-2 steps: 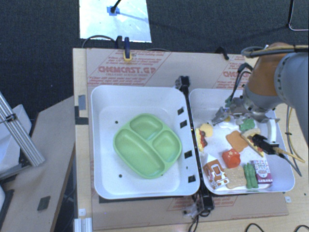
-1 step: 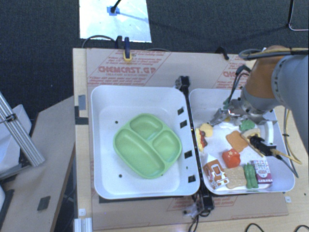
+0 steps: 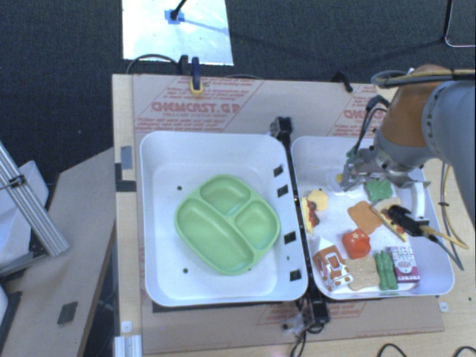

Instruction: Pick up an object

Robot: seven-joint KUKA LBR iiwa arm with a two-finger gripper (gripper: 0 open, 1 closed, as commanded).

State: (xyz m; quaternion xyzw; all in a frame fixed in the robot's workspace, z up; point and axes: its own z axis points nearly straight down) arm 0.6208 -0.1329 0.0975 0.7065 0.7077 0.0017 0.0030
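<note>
Hand [image 3: 355, 171] low in right bin [image 3: 320, 151], just up-left of green toy [image 3: 379, 190]; grip state unreadable; likely descending to pick.

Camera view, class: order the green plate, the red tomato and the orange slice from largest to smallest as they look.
1. Green plate, by far the largest.
2. Orange slice.
3. Red tomato, though these two look close in size, so their order is unsure.

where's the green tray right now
The green tray lies flat in the middle of the left bin, with the toy food in the right bin.
</note>
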